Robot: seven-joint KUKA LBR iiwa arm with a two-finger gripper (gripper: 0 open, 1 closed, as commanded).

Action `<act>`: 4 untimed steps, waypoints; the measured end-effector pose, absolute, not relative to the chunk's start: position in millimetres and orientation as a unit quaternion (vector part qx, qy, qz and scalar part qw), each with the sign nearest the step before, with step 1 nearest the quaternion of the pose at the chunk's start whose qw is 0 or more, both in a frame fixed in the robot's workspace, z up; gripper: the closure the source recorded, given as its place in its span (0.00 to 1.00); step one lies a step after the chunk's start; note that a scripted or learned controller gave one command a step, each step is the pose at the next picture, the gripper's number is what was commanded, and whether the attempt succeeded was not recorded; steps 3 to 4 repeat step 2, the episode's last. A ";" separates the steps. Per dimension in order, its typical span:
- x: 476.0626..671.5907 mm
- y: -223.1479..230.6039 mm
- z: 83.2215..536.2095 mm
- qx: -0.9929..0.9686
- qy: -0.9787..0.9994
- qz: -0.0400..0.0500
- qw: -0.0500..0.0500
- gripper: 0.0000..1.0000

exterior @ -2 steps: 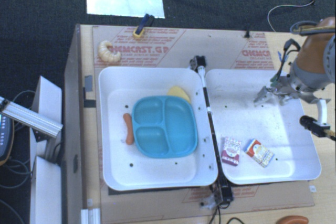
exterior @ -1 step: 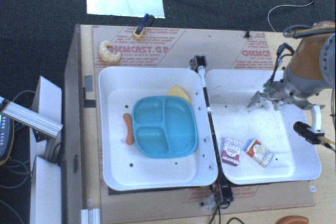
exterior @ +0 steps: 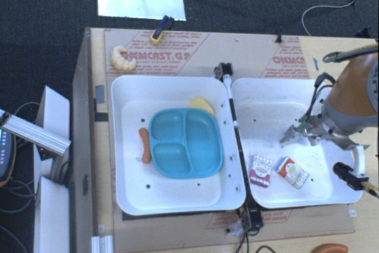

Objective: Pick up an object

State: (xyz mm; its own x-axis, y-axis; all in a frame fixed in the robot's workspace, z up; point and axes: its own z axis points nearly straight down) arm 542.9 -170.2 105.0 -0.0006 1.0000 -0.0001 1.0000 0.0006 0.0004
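Approach step: the arm's grey tool (exterior: 294,134), its opening impossible to tell, hovers in the right white bin (exterior: 269,98), above two small cartons; next, descend onto the red-and-white carton (exterior: 292,172).

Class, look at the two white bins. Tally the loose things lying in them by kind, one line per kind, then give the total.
Small cartons: 2, one beside the other, in the right bin
Blue divided plates: 1, in the left bin
Sausages: 1, left of the plate
Yellow pieces: 1, partly behind the plate
Total: 5
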 end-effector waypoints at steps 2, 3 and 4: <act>498.7 -125.4 95.0 0.707 0.708 0.002 0.001 1.00; 498.7 -125.4 95.0 0.707 0.708 0.002 0.001 1.00; 498.7 -125.4 95.0 0.707 0.708 0.002 0.001 1.00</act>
